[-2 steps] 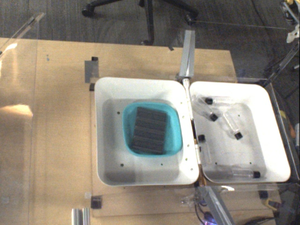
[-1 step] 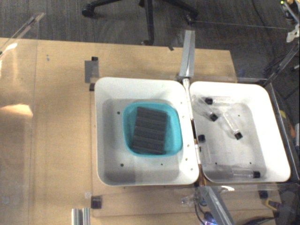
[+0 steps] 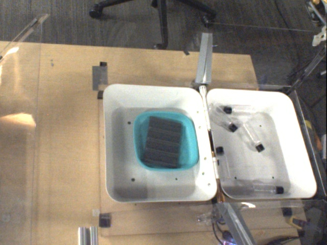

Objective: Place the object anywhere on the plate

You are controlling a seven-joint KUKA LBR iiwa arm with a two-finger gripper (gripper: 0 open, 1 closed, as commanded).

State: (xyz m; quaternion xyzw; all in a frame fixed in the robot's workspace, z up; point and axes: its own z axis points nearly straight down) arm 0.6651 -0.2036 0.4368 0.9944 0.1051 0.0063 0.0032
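Camera view: light wooden bench top (image 3: 61, 152) with two shallow white bins side by side. The left white bin (image 3: 117, 182) holds a teal square plate with rounded corners (image 3: 191, 139), sitting about mid-bin, slightly toward the far side. A dark grey ribbed rectangular block (image 3: 163, 142) lies flat on the plate, roughly centred and turned a little off square, its long side running near to far. The block is fully inside the plate rim, with teal showing all round it.

The right white bin (image 3: 301, 152) holds several clear plastic tubes with black caps. One tube (image 3: 236, 108) is at the far left, and one (image 3: 226, 121) sits just near of it. One (image 3: 252, 138) is mid-bin and angled, and one (image 3: 266, 189) lies along the near wall. A small black piece (image 3: 219, 150) sits by the seam between the bins.

A grey metal bar (image 3: 205, 60) runs from the seam toward the far side. Small dark blocks sit on the bench at the far left (image 3: 103, 65) and near left (image 3: 104, 219) of the left bin. A black office chair base (image 3: 161, 6) stands on grey carpet beyond the bench. A clear plastic sheet (image 3: 20, 86) with glare covers the bench's left part.
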